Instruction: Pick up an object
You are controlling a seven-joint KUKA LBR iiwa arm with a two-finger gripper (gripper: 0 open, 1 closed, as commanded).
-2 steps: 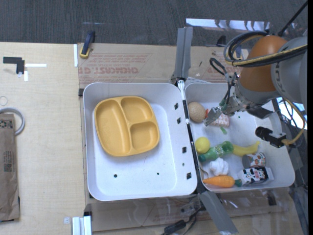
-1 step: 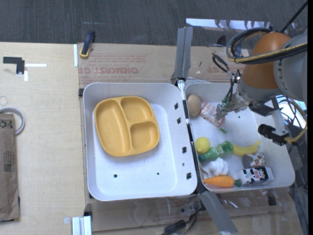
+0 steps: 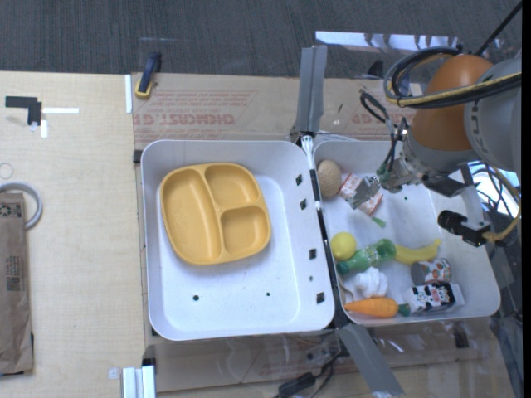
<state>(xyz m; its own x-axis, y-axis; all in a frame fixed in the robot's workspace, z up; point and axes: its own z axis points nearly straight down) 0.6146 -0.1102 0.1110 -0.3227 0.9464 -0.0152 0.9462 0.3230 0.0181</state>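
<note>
My gripper (image 3: pixel 383 181) hangs over the back of the right bin (image 3: pixel 485 276), reaching in from the right under the orange band. Its tip sits right at a crumpled silver-and-red packet (image 3: pixel 361 191). The arm hides whether the packet is gripped. Left of the packet lies a tan egg-shaped object (image 3: pixel 329 177). Nearer the front lie a yellow lemon (image 3: pixel 343 245), a green vegetable toy (image 3: pixel 371 255), a banana (image 3: pixel 417 252), a white crumpled item (image 3: pixel 367 283), an orange carrot (image 3: pixel 371 308) and a black-and-white carton (image 3: pixel 433 297).
A yellow divided plate (image 3: pixel 216 212) lies in the left bin (image 3: pixel 241 305). A raised divider (image 3: pixel 319 222) separates the two bins. A small patterned can (image 3: pixel 437 269) stands by the banana. Cables and a black fitting (image 3: pixel 461 226) hang at the right bin's edge.
</note>
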